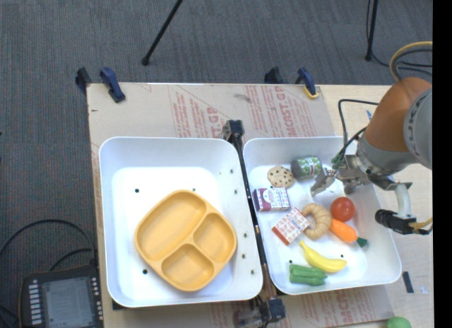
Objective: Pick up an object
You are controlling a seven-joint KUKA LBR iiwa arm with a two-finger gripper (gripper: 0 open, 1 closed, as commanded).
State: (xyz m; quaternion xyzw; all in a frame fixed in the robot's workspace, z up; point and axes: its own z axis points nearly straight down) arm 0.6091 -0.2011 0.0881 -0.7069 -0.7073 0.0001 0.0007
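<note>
While the gripper [327, 180] hangs over the right bin [374, 266] with its jaws apart and nothing between them, I see the tomato [342, 208], can [306, 167] and cookie [280, 176] lying close around it. I judge the crowding the main risk: a descent could clip the can's edge, or the round tomato could roll aside against the carrot [345, 232].

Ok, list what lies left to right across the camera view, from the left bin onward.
Yellow tray → purple carton → red-and-white carton → croissant → tomato → arm.
</note>
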